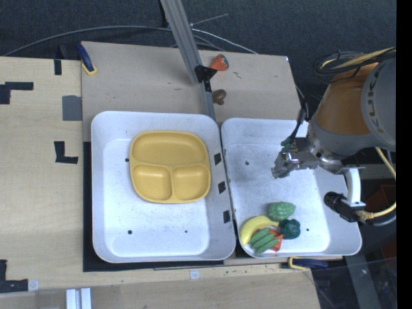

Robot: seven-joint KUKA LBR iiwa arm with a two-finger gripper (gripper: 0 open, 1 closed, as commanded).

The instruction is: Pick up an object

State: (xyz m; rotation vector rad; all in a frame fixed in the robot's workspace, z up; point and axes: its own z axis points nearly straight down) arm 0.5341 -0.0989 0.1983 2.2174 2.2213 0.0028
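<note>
My gripper [280, 167] hangs over the middle of the right bin [251, 140], its grey fingers pointing down and left, with nothing seen between them. Below it, in the bin's near corner, lies a cluster of toy food: a yellow banana [252, 225], a light green leafy piece [281, 210], a dark green piece [291, 229] and a green and red vegetable piece [266, 239]. The gripper stands apart from the cluster, up and slightly right of it. The arm's orange band [341, 111] sits over the bin's right edge.
The left bin [106, 192] holds a yellow divided plate [170, 166] in its upper half. A grey pole [183, 31] with a black clamp rises from the bench behind the bins. Black cables [347, 208] hang at the right bin's right rim.
</note>
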